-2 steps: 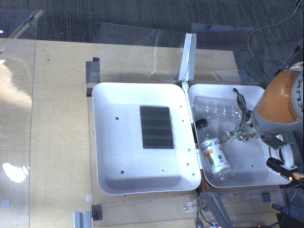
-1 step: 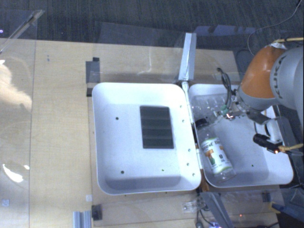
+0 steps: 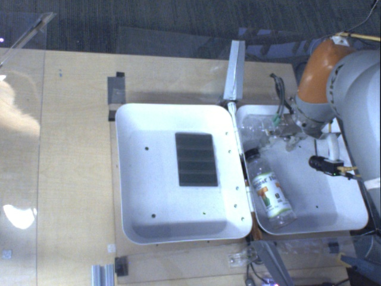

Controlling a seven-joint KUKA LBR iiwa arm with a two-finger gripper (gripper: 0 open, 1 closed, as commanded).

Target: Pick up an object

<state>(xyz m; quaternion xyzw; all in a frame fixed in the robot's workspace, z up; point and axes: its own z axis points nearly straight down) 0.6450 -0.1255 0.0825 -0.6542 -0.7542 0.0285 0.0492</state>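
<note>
Bottle (image 3: 271, 195): nearest you, a clear plastic bottle with a printed label lies on its side on the floor of the right bin (image 3: 324, 226). It sits at about 8 o'clock in that bin, close along the left wall, with its dark cap pointing toward 11 o'clock. Nothing is touching it.
Ridged black pad (image 3: 196, 159): it lies flat at the centre of the left bin (image 3: 149, 189), well apart from the arm.
Gripper (image 3: 286, 132): it is low over the right bin at about 12 o'clock, near the far rim and apart from the bottle. You cannot tell from here whether it is wide or narrow, and nothing can be seen held in it.
Clear plastic piece (image 3: 257, 126): it sits at about 11 o'clock in the right bin, just beside the gripper. It is possibly a crumpled wrapper or cup, but the glare makes it hard to read.
Done: the arm has reached the right bin, as far as you can judge.
Left: no object is lifted yet, so the grasp and the raise both remain.
</note>
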